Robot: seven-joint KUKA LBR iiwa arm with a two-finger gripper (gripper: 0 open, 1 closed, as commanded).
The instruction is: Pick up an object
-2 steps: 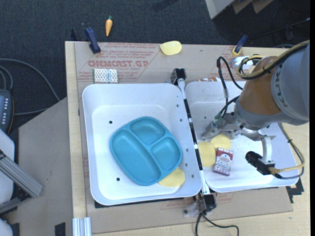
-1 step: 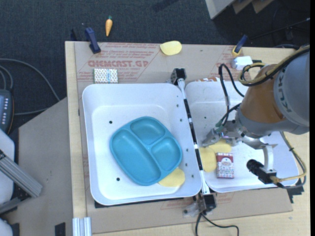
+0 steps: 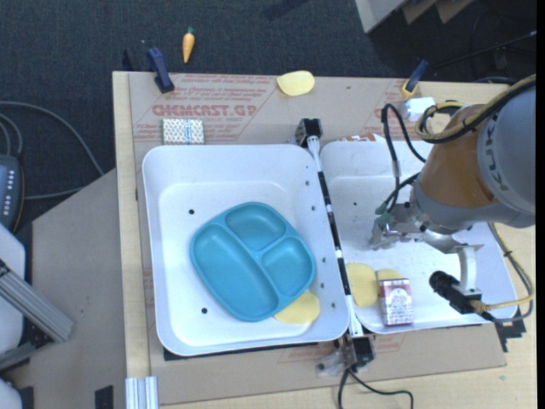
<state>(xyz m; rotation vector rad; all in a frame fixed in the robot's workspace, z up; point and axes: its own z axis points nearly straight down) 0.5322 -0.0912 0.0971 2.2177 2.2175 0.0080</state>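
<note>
My gripper (image 3: 383,232) hangs low in the right bin (image 3: 362,164), near the bin's middle, with the grey and orange arm coming in from the right. Just in front of it, by the bin's front left corner, lie a yellow flat piece (image 3: 361,283) and a small red and white box (image 3: 395,302); both are apart from the gripper. Nothing shows held in the gripper. In the left bin (image 3: 221,169) rests a blue divided plate (image 3: 252,260), with a yellow piece (image 3: 300,308) poking out from under its front right edge.
On the bench behind the bins lie a yellow piece (image 3: 295,83) and a small patterned packet (image 3: 183,130). Blue clamps (image 3: 159,69) (image 3: 415,77) grip the bench's back edge. A black clip (image 3: 308,129) sits where the bins meet.
</note>
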